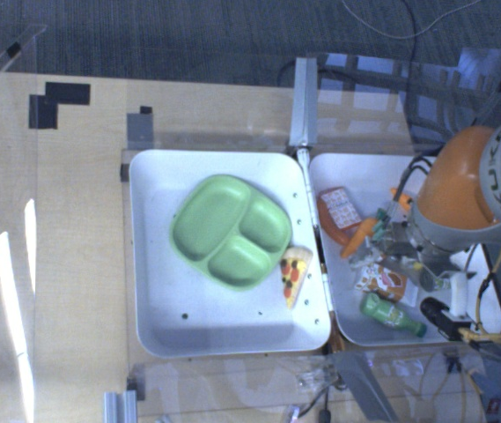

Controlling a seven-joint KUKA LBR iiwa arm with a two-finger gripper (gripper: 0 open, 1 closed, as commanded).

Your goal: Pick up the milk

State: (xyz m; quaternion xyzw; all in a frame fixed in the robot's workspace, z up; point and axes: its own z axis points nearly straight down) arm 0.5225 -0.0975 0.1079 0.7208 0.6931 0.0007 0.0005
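Arm point(461, 183) reaches in from the right over the right bin point(347, 329); its grey and orange bulk hides much of that bin. Gripper point(389, 241) low among the items — cannot tell how it stands.

Milk: no item can be made out as milk with certainty. A red-and-white carton point(338, 208) lies near the bin's left wall, possibly it.

Beside it an orange carrot point(357, 234), a small snack packet point(382, 280) partly under the gripper, and a green bottle point(393, 315) lying flat.

Left bin point(153, 324) — green divided plate point(231, 229), pizza slice point(294, 274) near its right wall.
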